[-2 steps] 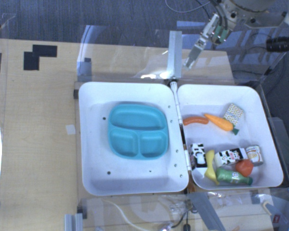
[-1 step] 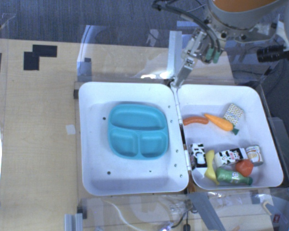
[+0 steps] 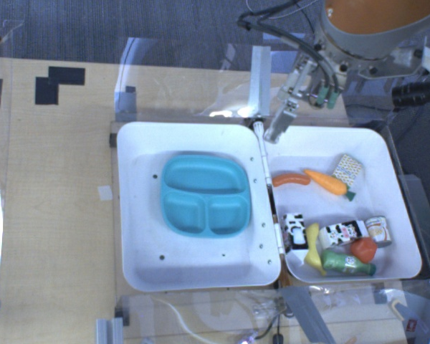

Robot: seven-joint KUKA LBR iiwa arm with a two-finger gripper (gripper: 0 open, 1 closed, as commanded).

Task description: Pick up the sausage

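The sausage [image 3: 291,180] is a small reddish-orange link lying flat in the right bin [image 3: 387,156], near that bin's left wall. My gripper [image 3: 278,129] hangs over the bin's far left corner, up and a little left of the sausage, well apart from it. Nothing is visible between its fingers.
A carrot [image 3: 326,182] lies just right of the sausage, with a patterned packet [image 3: 347,169] beyond it. A milk carton [image 3: 294,231], banana [image 3: 312,246], green bottle [image 3: 347,264], tomato [image 3: 364,249] and can [image 3: 378,229] crowd the bin's front. The left bin [image 3: 143,192] holds a blue divided plate [image 3: 206,195].
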